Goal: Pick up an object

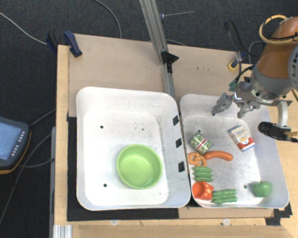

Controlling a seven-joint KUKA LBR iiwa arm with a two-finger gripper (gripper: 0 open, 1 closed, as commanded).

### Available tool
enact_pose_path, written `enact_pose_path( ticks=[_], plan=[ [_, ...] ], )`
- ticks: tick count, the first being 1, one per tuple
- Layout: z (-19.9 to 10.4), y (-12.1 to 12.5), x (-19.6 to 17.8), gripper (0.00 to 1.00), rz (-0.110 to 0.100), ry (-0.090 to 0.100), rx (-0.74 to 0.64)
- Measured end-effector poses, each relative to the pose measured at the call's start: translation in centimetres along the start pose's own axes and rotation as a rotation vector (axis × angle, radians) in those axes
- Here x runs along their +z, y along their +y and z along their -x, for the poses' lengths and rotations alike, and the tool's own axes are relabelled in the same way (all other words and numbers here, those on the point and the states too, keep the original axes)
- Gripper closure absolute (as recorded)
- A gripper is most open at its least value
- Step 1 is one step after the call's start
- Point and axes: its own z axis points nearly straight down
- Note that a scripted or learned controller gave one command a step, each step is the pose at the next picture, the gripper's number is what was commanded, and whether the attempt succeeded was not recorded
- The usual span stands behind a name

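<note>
Hovering over the right bin's (279,181) far edge, the claw (232,107) is spread open, holding nothing — the small carton (241,137) lies just nearer, long axis slanting near-right.

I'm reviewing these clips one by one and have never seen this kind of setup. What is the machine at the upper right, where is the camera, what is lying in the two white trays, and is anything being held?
The machine is a robot arm, grey with an orange band, reaching in from the right. At its end is a gripper with two fingers, spread apart above the far edge of the right bin. Nothing sits between them, so it holds nothing.

The one camera is fixed above the bench, looking down at a slant.

The left bin holds a green bowl. The right bin holds small toy-like items: a small carton, a striped packet, an orange carrot, a pretzel-shaped piece, green pods, more green pods, a red piece and a green pepper.

The job is to pick up an object; none is lifted yet.
</note>
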Motion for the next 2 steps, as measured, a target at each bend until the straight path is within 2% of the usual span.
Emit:
enact_pose_path(
  ticks=[1, 2],
  plan=[
    [-0.7, 0.6, 4.9, 0.0, 0.0, 0.0, 0.0],
    [-0.7, 0.8, 3.5, 1.0, 0.006, -0.001, 0.0]
  ],
)
